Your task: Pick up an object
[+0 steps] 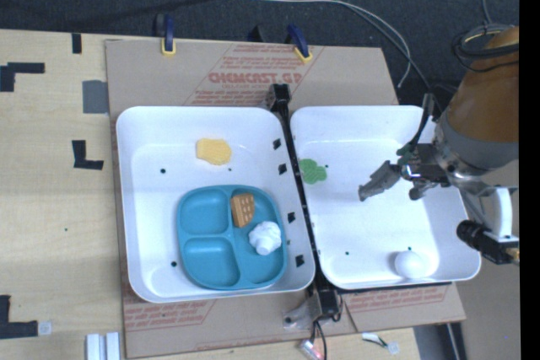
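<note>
2 bins sit side by side on a cardboard sheet (253,76), touching along their inner walls. In the left bin (135,181), a divided tray (207,253) lies toward the near side; a waffle piece (243,209) and a crumpled wad (266,238) rest in its right-hand compartment. A flat lump (213,151) lies behind the tray on the bin floor. In the right bin (354,122), a leafy piece (313,172) lies against the left wall, and a ball (413,264) sits at the near right. The gripper (390,185) hangs over this bin's right half, between the 2.
</note>
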`<state>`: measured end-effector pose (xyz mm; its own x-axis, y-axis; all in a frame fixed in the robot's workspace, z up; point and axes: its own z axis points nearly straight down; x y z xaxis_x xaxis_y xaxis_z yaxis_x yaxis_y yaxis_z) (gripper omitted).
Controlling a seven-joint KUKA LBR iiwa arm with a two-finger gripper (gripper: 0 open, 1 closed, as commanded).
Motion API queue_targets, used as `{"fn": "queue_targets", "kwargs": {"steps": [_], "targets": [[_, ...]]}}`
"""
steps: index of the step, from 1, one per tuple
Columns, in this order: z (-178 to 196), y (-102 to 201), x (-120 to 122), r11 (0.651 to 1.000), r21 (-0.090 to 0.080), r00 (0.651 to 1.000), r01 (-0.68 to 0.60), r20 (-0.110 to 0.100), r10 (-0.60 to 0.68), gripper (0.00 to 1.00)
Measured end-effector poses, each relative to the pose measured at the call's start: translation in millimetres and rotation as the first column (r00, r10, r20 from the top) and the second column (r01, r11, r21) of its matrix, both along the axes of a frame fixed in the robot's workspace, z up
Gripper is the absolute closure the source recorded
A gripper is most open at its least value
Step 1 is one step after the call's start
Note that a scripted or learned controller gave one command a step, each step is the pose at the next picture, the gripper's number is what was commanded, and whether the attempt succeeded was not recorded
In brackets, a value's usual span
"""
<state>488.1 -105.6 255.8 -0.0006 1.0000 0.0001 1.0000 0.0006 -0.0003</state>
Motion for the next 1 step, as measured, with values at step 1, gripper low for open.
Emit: {"fn": "queue_targets", "kwargs": {"steps": [1], "targets": [[14.2,27.5,106.0,1.0,0.0,1.0,-0.004,0.002,0.004,0.0]]}}
